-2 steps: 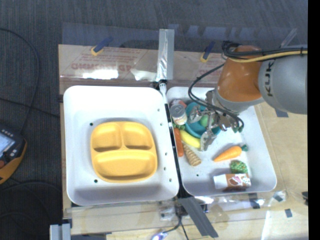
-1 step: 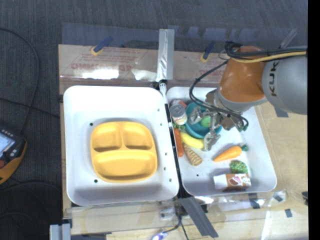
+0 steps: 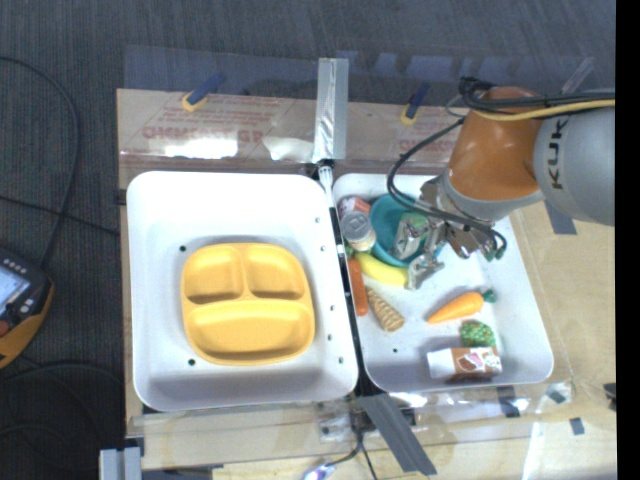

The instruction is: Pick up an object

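My gripper (image 3: pixel 418 253) hangs low in the right bin (image 3: pixel 528 313), over the edge of a teal bowl (image 3: pixel 386 215) and the right end of a yellow banana (image 3: pixel 379 268). Its fingers (image 3: pixel 408 236) look open, with nothing between them. A silver can (image 3: pixel 357 228) lies left of the bowl. An orange carrot (image 3: pixel 455 307) lies just below and right of the gripper. A waffle cone (image 3: pixel 386 312) rests below the banana. The arm hides part of the bowl.
A green broccoli piece (image 3: pixel 478 334) and a small brown-and-white box (image 3: pixel 463 363) sit near the right bin's front. A thin orange stick (image 3: pixel 358 284) lies along its left wall. The left bin (image 3: pixel 150 268) holds a yellow divided tray (image 3: pixel 246 301).
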### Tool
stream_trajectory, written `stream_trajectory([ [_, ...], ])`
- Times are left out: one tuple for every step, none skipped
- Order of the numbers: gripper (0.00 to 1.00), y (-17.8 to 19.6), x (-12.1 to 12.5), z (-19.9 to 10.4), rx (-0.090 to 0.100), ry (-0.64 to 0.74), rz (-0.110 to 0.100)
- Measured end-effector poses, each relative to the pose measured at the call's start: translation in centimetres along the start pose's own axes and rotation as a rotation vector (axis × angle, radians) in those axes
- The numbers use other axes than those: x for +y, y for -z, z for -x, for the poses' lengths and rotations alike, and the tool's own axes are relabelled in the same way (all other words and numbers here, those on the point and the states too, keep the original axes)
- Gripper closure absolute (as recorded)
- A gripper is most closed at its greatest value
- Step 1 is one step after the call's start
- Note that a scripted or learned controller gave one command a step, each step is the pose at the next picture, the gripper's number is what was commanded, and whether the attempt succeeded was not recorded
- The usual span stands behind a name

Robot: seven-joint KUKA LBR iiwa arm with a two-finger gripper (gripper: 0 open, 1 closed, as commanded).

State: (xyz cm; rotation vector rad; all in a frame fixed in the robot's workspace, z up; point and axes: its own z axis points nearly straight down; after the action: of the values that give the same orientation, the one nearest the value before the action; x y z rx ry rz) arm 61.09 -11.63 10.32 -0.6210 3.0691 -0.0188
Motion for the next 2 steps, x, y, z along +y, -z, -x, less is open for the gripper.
stream_trajectory([
  [0.0,-0.1,0.3,0.1,-0.001,0.003,0.003],
  [0.0,-1.2,0.2,2.2,0.008,0.022,0.0],
])
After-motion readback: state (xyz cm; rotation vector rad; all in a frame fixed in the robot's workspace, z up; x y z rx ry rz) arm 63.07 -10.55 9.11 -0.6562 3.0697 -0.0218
